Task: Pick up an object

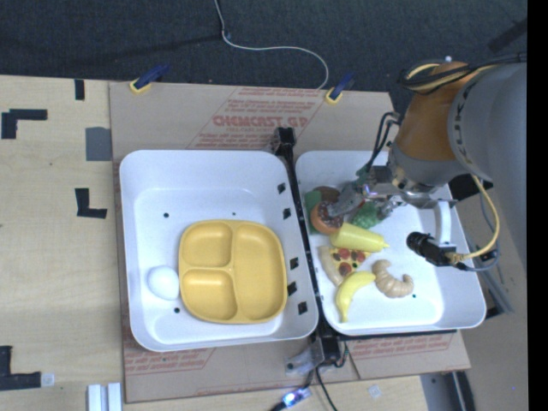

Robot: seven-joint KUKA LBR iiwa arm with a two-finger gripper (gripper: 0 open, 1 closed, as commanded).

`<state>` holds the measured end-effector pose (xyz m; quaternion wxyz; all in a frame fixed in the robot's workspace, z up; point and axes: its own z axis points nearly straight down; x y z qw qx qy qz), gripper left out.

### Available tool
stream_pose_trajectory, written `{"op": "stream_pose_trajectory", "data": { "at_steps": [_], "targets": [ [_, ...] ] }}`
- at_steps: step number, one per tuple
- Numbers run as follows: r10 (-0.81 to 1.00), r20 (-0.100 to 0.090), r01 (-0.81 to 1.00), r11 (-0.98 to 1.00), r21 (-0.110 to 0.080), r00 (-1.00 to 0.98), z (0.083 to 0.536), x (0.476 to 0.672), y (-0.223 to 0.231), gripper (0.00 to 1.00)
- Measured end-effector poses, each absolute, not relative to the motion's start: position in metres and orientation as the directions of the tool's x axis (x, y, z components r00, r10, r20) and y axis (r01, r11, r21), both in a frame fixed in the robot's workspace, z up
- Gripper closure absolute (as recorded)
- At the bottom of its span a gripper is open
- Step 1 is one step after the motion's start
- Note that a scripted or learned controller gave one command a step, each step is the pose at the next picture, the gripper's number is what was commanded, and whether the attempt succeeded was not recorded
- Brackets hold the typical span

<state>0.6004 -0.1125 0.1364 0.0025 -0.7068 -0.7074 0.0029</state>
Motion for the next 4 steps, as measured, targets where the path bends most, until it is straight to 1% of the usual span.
{"op": "stream_pose_trajectory", "data": {
  "at_steps": [1, 2, 3, 4],
  "targets": [
    [1.000, -0.005, 1.000, 0.002, 0.019, -0.001, 0.113, 0.607, -0.114, 0.00],
    [1.000, -0.001, 1.000, 0.001, 0.009, -0.001, 0.118, 0.604, -0.113, 1.00],
    [1.000, -0.001, 1.000, 0.000, 0.003, 0.000, 0.164, 0.600, -0.119, 1.00],
    [1.000, -0.001, 1.000, 0.001, 0.003, -0.001, 0.206, 0.599, -0.121, 1.00]
  ]
}}
